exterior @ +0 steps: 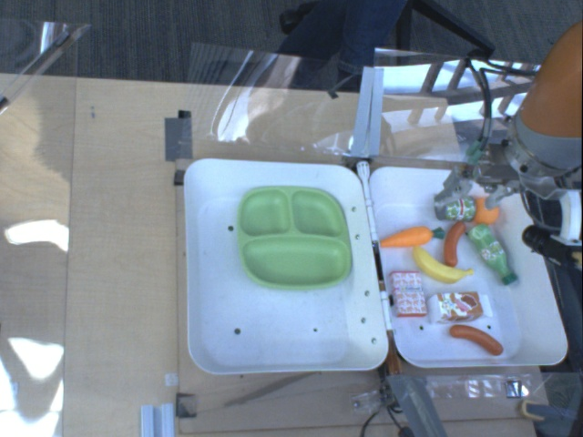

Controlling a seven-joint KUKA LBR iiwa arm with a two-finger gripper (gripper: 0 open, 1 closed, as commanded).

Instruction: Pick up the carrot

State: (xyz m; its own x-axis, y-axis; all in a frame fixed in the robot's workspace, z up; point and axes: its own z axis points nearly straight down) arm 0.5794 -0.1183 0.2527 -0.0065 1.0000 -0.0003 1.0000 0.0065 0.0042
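Observation:
The carrot (407, 238), orange with a small green tip, lies flat in the right bin (537, 349) close to its left wall. My gripper (475, 192) hangs over the back of that bin, up and to the right of the carrot and well apart from it. Its fingers stand open with nothing between them, just above a small grey and green can (455, 209) and a small orange piece (488, 213).
Around the carrot lie a yellow banana (440, 265), a red sausage (453, 242), a green bottle (490, 251), two printed packets (407, 292) (455, 306) and another sausage (475, 338). The left bin (209, 335) holds a green divided plate (294, 237).

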